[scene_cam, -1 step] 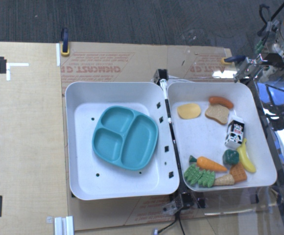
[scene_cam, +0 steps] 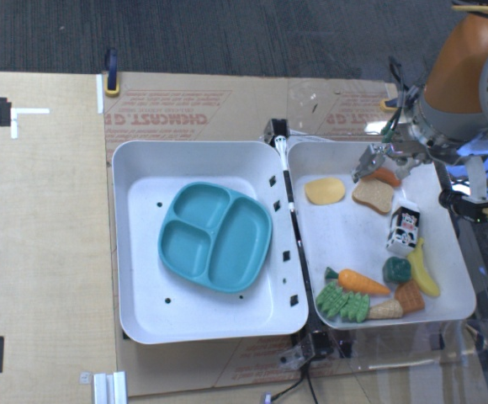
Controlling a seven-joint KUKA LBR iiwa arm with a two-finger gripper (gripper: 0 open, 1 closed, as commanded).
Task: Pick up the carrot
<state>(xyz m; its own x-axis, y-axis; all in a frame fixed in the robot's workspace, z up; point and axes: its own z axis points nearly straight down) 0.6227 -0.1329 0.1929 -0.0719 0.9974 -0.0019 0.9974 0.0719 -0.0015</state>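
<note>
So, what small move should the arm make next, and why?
Probably bring the hand toward the bin's near edge. It sits at the far side by the bread, while the carrot lies at the near side beside the green vegetable.

You see two white bins (scene_cam: 126, 251), smooth plastic with a slight sheen. The teal plate (scene_cam: 215, 236) looks like matt plastic. The carrot (scene_cam: 364, 282) reads as smooth orange plastic. The desk (scene_cam: 34, 225) is light wood, matt. The cardboard sheet (scene_cam: 185, 112) looks dull brown.
</note>
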